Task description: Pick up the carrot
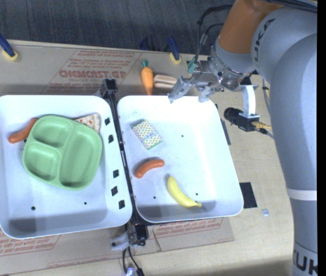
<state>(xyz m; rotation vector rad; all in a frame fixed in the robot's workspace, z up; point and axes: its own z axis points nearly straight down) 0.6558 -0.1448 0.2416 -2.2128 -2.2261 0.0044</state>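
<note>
The gripper [190,92] sits at the far rim of the right bin [223,154], with its two fingers spread apart and nothing between them. The carrot [146,78] lies outside both bins on the cardboard [88,68] behind the right bin, to the gripper's left in the camera view, apart from the fingers, with its green top pointing away from the bins. A tan cylindrical piece [164,83] lies just beside the carrot, between it and the gripper. Inside the right bin are a patterned packet [146,133], a sausage [149,167] and a banana [181,193]. The left bin [13,211] holds a green divided plate [62,152], a second sausage [20,133] and a pizza slice [91,121] partly under the plate.
</note>
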